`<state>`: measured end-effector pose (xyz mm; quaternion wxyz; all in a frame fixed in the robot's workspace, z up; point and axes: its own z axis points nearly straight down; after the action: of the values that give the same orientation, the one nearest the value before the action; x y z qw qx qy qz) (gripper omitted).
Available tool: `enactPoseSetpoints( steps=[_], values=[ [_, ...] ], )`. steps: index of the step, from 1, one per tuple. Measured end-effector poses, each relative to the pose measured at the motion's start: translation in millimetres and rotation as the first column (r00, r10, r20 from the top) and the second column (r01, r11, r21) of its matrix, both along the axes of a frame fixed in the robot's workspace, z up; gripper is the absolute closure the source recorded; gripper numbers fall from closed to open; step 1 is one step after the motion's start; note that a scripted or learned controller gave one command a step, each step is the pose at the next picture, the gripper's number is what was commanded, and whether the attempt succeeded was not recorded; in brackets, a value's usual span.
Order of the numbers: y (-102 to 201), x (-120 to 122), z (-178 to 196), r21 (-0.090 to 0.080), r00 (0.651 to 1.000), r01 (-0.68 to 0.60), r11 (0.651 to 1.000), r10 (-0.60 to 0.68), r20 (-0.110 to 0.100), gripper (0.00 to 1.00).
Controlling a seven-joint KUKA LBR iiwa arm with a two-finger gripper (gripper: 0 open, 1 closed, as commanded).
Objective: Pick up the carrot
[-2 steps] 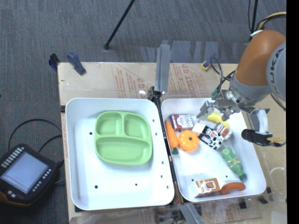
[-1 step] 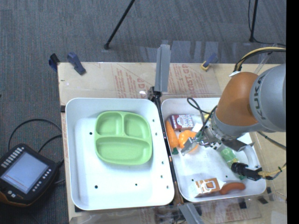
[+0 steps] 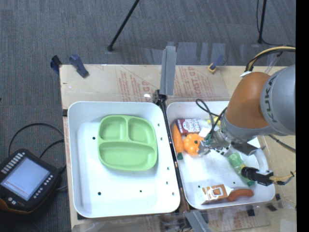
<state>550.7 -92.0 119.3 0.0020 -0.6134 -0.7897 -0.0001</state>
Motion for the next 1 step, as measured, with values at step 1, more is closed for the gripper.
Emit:
enactPoseSetpoints(
  steps=[1],
  values=[
    [0.2, 0.0, -0.1, 0.0, 1.0, 0.0, 1.0, 0.0, 0.0, 0.0]
  ],
)
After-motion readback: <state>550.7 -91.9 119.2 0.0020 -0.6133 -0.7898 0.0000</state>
